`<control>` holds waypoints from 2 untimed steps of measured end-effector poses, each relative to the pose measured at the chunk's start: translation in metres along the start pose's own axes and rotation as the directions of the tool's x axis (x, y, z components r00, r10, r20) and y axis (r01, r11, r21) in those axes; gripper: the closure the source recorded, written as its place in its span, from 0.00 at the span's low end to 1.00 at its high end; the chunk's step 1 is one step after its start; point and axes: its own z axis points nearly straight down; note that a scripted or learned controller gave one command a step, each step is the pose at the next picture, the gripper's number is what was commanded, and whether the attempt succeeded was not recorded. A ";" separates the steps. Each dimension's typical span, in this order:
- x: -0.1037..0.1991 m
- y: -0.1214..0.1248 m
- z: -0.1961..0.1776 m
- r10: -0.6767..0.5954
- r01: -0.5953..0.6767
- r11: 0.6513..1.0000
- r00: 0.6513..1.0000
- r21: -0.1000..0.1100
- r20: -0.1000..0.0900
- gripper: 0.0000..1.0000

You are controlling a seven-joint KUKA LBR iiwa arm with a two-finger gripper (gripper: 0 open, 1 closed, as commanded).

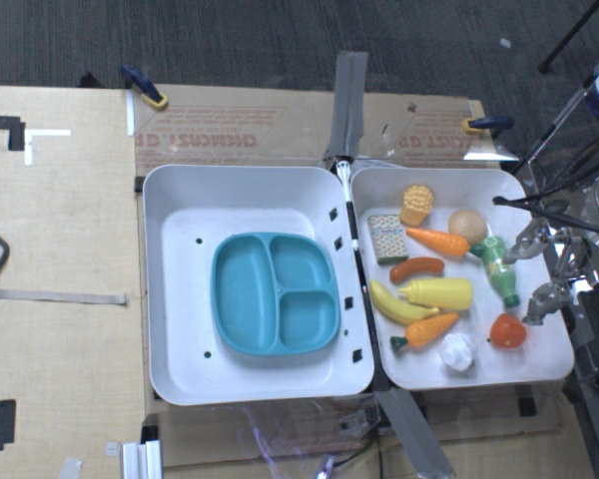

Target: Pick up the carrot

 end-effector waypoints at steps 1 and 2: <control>-0.045 0.015 0.083 0.007 -0.007 1.000 1.000 0.000 0.001 0.00; -0.131 0.060 0.124 0.207 -0.207 0.978 0.978 0.000 0.002 0.00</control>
